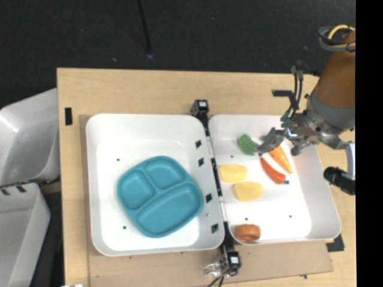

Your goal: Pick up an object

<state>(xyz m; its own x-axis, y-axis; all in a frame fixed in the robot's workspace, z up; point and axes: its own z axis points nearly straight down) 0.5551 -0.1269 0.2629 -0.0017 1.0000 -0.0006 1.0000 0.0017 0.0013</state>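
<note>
I log 2 white bins on the surface (149,91), gripper (281,141) over the right one.
Left bin (102,232): 1 blue divided plate (159,195). Right bin (323,220): carrot (280,159) just below the wide-open, empty gripper, 2 yellow pieces (233,173), green item (246,143).

Arm (335,94): orange band above grey wrist housing. Yellow-and-black cable loop at top. Thin black cable and bracket beside the wrist. Gripper (281,141): dark metal fingers, small and angular.

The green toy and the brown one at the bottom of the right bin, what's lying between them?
In the camera view, two yellow pieces lie between the green toy and the brown toy: one yellow piece higher up, another below it.
</note>
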